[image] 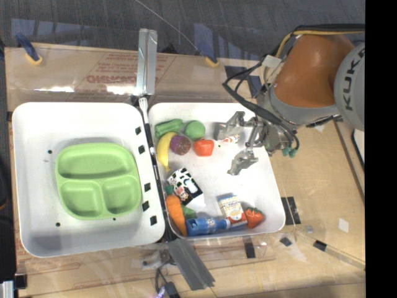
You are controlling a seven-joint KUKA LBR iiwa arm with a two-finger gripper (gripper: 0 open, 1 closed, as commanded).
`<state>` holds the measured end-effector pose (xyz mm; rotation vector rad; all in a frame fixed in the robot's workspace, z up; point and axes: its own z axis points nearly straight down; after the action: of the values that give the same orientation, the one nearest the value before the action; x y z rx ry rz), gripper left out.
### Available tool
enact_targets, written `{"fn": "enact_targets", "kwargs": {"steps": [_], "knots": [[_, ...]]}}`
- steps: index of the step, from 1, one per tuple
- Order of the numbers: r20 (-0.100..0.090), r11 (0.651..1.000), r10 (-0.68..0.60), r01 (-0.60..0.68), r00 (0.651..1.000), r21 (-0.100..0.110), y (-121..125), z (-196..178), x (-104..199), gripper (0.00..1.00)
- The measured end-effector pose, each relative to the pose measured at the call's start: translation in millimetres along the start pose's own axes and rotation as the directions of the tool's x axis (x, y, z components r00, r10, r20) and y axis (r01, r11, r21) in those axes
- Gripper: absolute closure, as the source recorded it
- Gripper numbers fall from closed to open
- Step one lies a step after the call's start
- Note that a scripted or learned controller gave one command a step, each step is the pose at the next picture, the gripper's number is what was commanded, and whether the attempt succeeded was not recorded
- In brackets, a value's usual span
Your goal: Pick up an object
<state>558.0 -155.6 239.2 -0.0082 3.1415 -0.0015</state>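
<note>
My gripper (234,146) hangs over the right bin (273,191), near its upper right part, fingers spread with nothing between them. One fingertip sits by a small orange-and-white piece (229,139). Left of it lie a red tomato-like toy (204,147), a green round toy (195,129), a purple ball (180,144), a banana (163,149) and a green vegetable (167,128). Lower in the bin are a black-and-white cow-patterned toy (183,185), a carrot (175,212), a blue bottle (205,226), a small carton (231,207) and a red-orange toy (254,216).
The left bin (25,166) holds a green divided tray (98,180). A metal bar (146,61) stands upright behind the divide between the bins. The arm's orange band (310,67) and cables hang over the bench at the right.
</note>
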Motion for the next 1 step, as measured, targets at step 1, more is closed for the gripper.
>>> {"fn": "enact_targets", "kwargs": {"steps": [1], "knots": [[-0.011, 0.981, -0.195, 0.195, 0.981, -0.007, 16.0, 138.3, -41.6, 0.0]]}}
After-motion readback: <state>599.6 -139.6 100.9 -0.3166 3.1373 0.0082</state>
